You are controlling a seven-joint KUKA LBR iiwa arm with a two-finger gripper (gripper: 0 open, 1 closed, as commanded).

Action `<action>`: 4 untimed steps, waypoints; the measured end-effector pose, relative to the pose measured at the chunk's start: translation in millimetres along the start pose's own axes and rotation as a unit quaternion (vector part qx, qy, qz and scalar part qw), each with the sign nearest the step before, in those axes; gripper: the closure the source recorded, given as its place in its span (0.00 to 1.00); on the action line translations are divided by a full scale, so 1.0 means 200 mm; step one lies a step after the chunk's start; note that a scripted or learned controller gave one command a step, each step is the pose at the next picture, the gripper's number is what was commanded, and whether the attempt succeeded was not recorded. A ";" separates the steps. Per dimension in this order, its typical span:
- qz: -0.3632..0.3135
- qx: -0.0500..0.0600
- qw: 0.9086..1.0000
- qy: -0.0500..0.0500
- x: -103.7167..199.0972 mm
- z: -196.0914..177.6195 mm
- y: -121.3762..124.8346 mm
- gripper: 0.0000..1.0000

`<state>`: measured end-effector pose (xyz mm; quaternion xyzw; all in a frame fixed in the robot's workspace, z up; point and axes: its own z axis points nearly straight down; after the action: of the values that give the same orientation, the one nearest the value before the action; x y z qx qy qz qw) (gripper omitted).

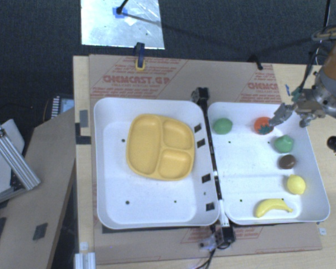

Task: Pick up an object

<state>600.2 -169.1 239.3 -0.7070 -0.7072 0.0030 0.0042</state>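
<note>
Dark carpet floor (33, 38); wooden bench (173, 72); metal sheet (122, 14).

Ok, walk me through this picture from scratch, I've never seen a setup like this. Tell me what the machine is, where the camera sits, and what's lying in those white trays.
One camera looks down at a slant on a bench with two shallow white bins side by side. The machine is a robot arm reaching in from the right; its tool is down at the orange object in the right bin. I cannot tell whether it grips it. That bin also holds a green ball at the back left, another green one, a brown one, a lemon and a banana at the front. The left bin holds a yellow plate with three compartments.
</note>
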 end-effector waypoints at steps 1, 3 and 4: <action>-0.001 -0.006 1.000 -0.001 0.00 -0.03 0.01 0.00; -0.001 -0.005 1.000 -0.001 0.02 0.49 0.05 0.00; -0.001 -0.005 1.000 0.002 0.03 0.74 0.06 0.00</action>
<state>609.8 -162.2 91.3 -0.7063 -0.7079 -0.0022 0.0019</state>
